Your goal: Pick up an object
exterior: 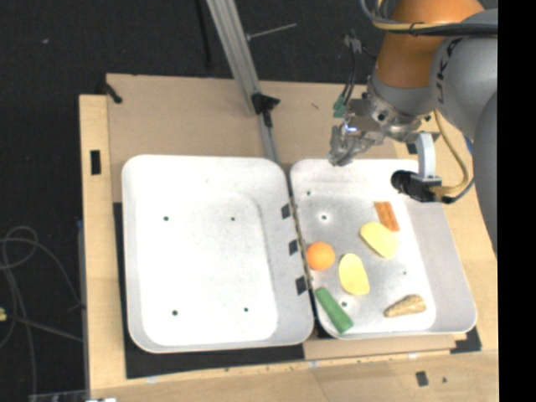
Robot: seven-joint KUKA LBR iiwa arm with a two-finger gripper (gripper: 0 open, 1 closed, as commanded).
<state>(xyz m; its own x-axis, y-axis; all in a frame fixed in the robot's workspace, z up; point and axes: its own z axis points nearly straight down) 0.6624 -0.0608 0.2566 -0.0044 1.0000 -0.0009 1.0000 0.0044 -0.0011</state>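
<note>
My gripper (342, 156) hangs above the far edge of the right bin (435, 308), with nothing visible between its fingers. In that bin lie an orange ball (319, 256), two yellow pieces (378, 240) (353, 275), a small orange carrot-like piece (386, 215), a green stick (333, 310) at the near left corner, and a tan wedge (405, 306). All of them lie nearer the front than the gripper, well apart from it.
The left bin (205, 249) sits beside the right one, with dark clips along the shared wall (295, 245). A metal pole (239, 53) slants up behind the bins. The wooden bench (209, 111) surrounds both.
</note>
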